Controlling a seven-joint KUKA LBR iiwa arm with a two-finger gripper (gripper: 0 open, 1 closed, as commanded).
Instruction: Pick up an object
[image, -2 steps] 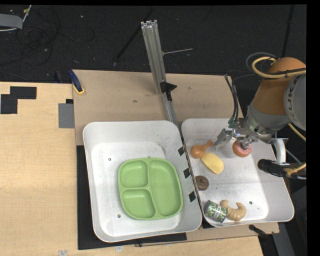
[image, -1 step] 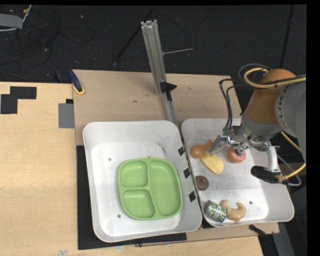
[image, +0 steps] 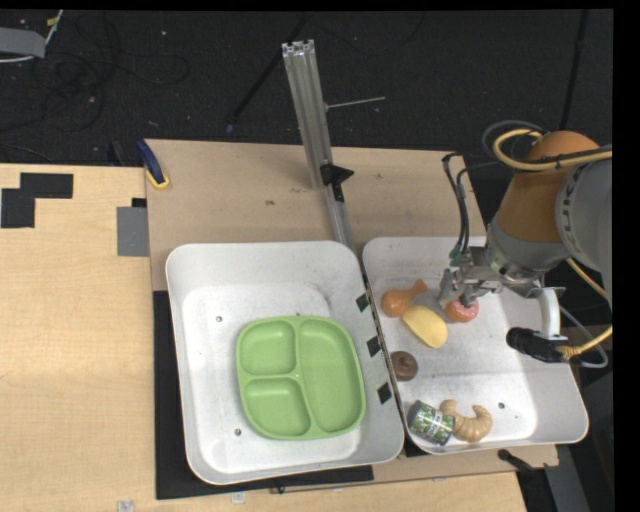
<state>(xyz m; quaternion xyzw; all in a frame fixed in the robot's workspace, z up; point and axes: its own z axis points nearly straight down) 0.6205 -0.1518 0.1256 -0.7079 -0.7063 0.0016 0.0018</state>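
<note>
The gripper (image: 462, 296) hangs low in the right bin (image: 540, 420), its jaws down over a small red fruit (image: 463, 310); whether they are spread or pinching cannot be told. Just beside them on the camera's left lie a yellow lemon (image: 426, 326) and an orange piece (image: 400, 299). Farther off sit a brown ball (image: 403, 365), a green can (image: 432, 423) and a croissant (image: 472, 421). The left bin (image: 200, 300) holds a green tray (image: 299, 377). The rounded fruit may well roll away and slip free.

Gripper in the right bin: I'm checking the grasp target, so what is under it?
Under the gripper lies a small red object, partly covered, its shape unclear.
</note>
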